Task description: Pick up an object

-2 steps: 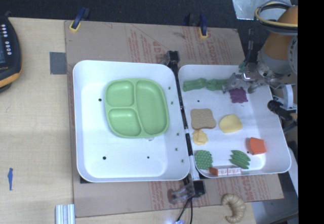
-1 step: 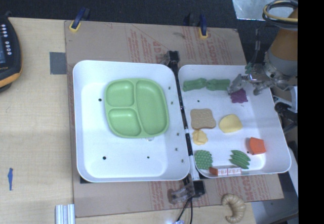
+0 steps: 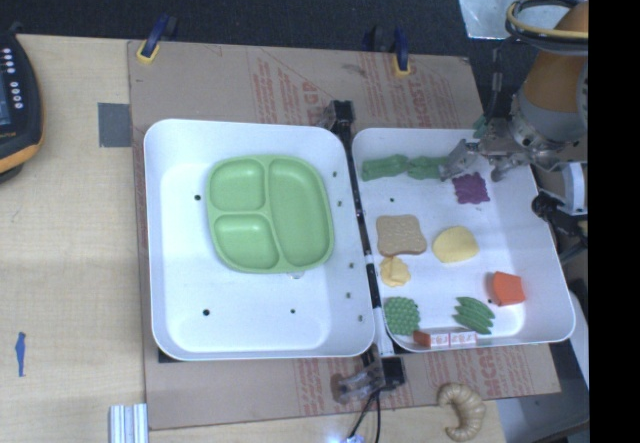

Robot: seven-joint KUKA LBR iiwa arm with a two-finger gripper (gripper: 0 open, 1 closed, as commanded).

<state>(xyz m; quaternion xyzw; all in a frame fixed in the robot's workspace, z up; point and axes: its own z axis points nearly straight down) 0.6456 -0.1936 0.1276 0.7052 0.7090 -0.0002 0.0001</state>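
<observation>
We see the gripper (image 3: 478, 159) w/ jaws spread open, holding nothing, at the right bin's (image 3: 545, 249) far edge, just above the purple piece (image 3: 471, 189). Green plate (image 3: 270, 213) sits mid left bin (image 3: 170, 241); bread slice (image 3: 400, 234) near right bin's left edge.

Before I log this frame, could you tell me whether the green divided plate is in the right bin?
No, the green divided plate lies in the left bin, apart from the food items.

One fixed camera above the surface (image 3: 70, 231), looking down at a slant, mid-distance; both white bins (image 3: 175, 321) in frame, all left of the claw (image 3: 480, 156) entering from right.
</observation>
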